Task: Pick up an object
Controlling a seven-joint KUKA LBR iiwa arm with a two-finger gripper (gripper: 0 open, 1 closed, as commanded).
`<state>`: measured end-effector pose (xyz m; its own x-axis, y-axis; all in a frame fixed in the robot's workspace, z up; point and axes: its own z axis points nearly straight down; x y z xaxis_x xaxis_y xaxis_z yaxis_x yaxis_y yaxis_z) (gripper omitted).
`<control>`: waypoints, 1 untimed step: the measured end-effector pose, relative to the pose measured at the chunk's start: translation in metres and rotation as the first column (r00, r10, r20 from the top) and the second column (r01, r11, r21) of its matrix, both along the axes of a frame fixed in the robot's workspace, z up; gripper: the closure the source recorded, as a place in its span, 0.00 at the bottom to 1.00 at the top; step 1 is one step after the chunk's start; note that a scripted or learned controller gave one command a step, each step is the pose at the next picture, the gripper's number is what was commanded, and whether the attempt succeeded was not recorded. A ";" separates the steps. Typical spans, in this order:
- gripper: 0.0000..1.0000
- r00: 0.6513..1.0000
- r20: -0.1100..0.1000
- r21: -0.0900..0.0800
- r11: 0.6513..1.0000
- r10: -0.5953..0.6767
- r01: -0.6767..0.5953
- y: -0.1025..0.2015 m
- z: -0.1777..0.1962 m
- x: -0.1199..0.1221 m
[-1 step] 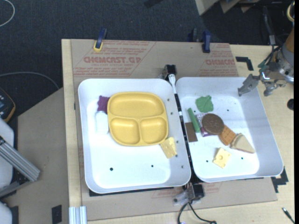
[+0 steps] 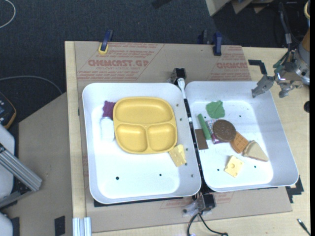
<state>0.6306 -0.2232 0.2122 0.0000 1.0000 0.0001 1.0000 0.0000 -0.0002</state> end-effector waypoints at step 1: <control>0.00 1.000 -0.005 0.001 1.000 0.001 -0.001 0.002 -0.043 0.001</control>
<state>0.6313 -0.2212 0.1696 -0.0013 1.0000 0.0015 1.0000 0.0013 -0.0053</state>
